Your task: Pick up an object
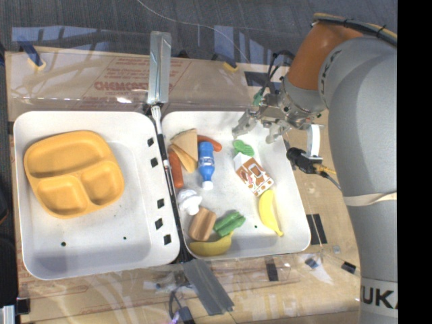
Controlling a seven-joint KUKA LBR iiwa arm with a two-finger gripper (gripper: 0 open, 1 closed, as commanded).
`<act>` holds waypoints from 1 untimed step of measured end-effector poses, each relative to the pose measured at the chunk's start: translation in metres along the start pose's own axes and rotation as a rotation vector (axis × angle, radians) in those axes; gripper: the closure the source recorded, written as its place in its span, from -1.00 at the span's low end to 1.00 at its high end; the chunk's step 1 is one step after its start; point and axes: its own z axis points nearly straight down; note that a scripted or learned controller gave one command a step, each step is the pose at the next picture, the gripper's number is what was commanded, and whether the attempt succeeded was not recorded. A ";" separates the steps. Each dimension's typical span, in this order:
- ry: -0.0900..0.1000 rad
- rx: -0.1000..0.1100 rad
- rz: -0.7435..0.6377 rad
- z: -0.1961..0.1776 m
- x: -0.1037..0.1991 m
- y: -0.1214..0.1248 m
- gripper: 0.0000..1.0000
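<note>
- I'm at the approach: the gripper [260,123] hangs over the right bin [297,211], upper corner, nothing lifted.
- Nearest pick is the carton [253,173], just below it, with the banana [269,212] lower right and the bottle [206,162] left.
- Next I need a descent square over one item.
- Fingers spread, nothing between them.

A robotics lab — industrial arm [351,113], taped bench [283,275], white bins [27,248] of toy food.

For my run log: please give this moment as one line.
phase: approach | tool: above right bin, far edge | held: nothing seen | nearest: green item
</note>
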 end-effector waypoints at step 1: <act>-0.001 -0.010 -0.148 0.068 0.051 -0.070 -1.00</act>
